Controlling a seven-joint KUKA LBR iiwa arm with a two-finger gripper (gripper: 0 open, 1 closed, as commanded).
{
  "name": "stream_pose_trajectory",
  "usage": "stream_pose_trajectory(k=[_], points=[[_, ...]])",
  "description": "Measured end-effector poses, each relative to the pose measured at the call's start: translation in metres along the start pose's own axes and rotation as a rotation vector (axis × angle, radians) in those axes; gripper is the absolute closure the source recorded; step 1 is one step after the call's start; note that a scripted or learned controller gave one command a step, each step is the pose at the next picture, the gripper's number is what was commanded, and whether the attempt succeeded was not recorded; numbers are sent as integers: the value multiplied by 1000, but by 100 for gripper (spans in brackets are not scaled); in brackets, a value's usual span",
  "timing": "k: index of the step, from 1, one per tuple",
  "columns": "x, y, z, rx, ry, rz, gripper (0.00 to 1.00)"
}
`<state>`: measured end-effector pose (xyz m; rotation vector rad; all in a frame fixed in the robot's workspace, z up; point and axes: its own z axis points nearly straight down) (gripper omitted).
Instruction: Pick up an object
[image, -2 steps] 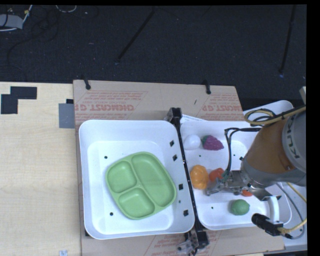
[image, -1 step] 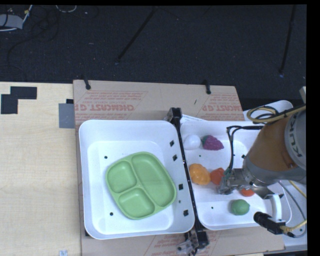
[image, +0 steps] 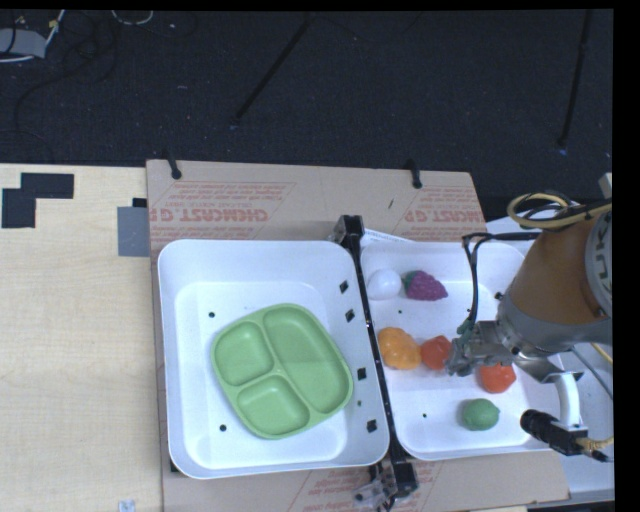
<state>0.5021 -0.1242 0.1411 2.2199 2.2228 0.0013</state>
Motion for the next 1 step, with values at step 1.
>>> stream_pose_trajectory(k=[1], points=[[2,10,-48,0,0,0,100]])
